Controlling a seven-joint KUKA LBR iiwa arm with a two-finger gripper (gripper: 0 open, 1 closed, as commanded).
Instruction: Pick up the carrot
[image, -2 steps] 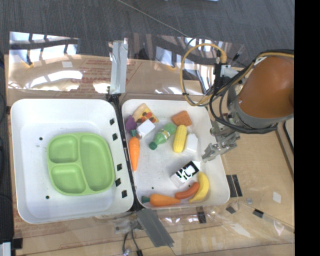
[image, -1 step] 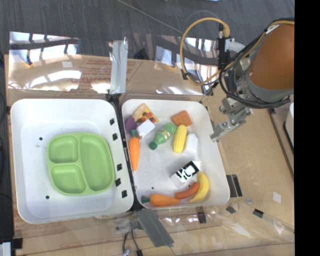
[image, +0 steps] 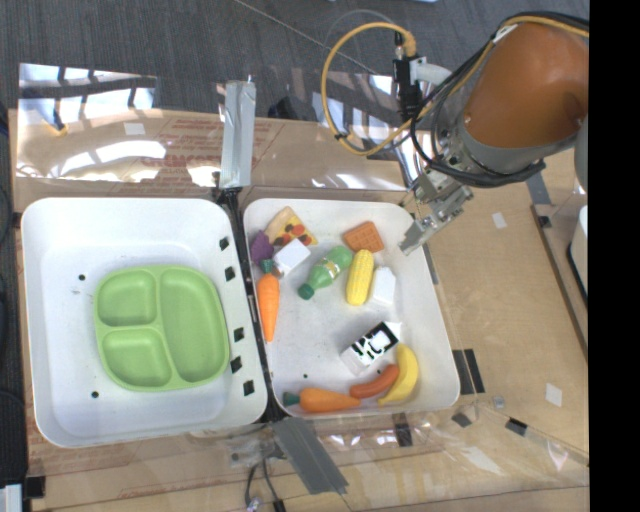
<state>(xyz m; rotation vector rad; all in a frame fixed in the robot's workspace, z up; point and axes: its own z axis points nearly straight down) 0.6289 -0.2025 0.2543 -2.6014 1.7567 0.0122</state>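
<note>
The carrot (image: 268, 306) lies lengthwise against the right bin's (image: 432, 330) left wall (awkward spot for a pinch), well apart from the hand (image: 432, 215), which hovers at the far-right rim; whether it is spread, one cannot tell.

Carrot (image: 268, 306) lies along the right bin's (image: 432, 300) left wall, beside green bottle (image: 326, 273).
</note>
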